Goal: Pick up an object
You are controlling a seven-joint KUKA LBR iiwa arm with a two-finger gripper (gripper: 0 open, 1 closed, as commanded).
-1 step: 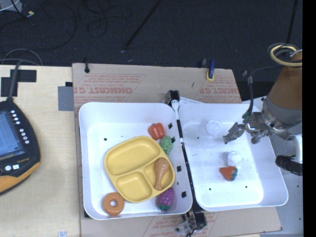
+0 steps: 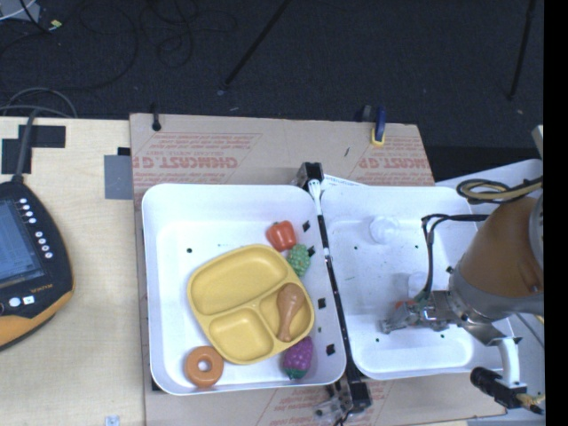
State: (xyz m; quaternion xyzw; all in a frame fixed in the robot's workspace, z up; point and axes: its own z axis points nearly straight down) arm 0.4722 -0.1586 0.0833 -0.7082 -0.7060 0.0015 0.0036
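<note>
Your pincer (image 2: 401, 318) hangs low in the right bin (image 2: 390, 366), well apart from every graspable thing. All of them lie across the divider, on or around the yellow tray (image 2: 232, 284): the drumstick (image 2: 288, 311) rests on it, long axis toward the bench's front. Your arm (image 2: 497, 260) reaches in bent, wrist tipped down. I cannot tell the pincer's state; it's blurred.

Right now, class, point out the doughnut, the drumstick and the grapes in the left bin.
doughnut (image 2: 204, 366), camera view, on its orange ring.
drumstick (image 2: 289, 309), camera view, on its brown meaty middle, in the yellow tray.
grapes (image 2: 299, 358), camera view, on the purple cluster.
</note>
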